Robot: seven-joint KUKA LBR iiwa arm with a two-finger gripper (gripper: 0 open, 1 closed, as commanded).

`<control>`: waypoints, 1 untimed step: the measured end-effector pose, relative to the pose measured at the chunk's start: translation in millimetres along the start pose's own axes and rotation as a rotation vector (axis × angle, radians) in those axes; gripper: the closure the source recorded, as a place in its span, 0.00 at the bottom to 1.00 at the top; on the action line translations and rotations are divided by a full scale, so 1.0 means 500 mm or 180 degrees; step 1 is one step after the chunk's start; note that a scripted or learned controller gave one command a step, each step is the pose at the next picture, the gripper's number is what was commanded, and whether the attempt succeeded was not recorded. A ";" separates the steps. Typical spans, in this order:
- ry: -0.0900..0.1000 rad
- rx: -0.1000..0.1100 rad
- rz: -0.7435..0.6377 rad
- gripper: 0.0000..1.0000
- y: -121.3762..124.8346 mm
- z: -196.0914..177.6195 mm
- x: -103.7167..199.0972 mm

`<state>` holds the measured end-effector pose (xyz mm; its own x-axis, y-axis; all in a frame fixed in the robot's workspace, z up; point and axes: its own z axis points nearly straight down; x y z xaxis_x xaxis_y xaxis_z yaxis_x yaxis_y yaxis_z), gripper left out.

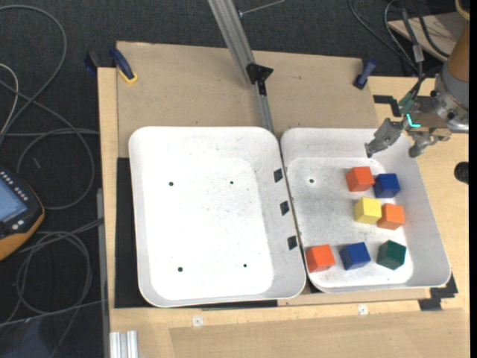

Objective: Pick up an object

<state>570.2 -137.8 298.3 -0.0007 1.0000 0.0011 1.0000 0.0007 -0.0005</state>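
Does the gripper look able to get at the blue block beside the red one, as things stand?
Probably yes. The gripper hangs open above the right bin's far edge, and the blue block lies just below it, top uncovered. The red block touching its left side could crowd one finger.

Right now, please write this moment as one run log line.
gripper: open, above right bin far edge, holds nothing | blocks: seven in right bin | nearest: orange block | pick: not yet done

A pale wooden surface [186, 80] stands on dark carpet [45, 66] strewn with black cables [37, 162]. Blue clamps [124, 64] grip its far edge.
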 end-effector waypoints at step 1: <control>0.0003 0.0023 0.0004 0.00 -0.003 0.126 -0.005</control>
<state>568.4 -140.4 235.3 0.0004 1.0000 0.0021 1.0000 -0.0004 -0.0076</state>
